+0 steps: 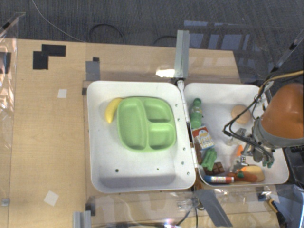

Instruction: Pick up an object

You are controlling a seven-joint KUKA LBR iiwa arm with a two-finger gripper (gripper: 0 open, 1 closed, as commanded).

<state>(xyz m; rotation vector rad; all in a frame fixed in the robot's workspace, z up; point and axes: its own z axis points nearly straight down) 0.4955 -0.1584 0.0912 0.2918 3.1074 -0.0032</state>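
Pale wood bench [47, 141] under my two white bins, dark ribbed carpet [142, 8] beyond it. I see the gripper [249, 153] low over the right bin [223, 99], near a bread roll [251, 173]; its state I cannot tell. A green tray [145, 123] and banana [111, 109] lie in the left bin [137, 179].

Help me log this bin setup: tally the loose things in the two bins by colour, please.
Green: 3 (divided plate, bottle, small green item)
Yellow: 1 (banana)
Tan or orange: 2 (round tan piece, orange item)
Red or mixed: 3 (carton, marker, brown block)
Total: 9; the right bin's front corner is cluttered, so its count is approximate.
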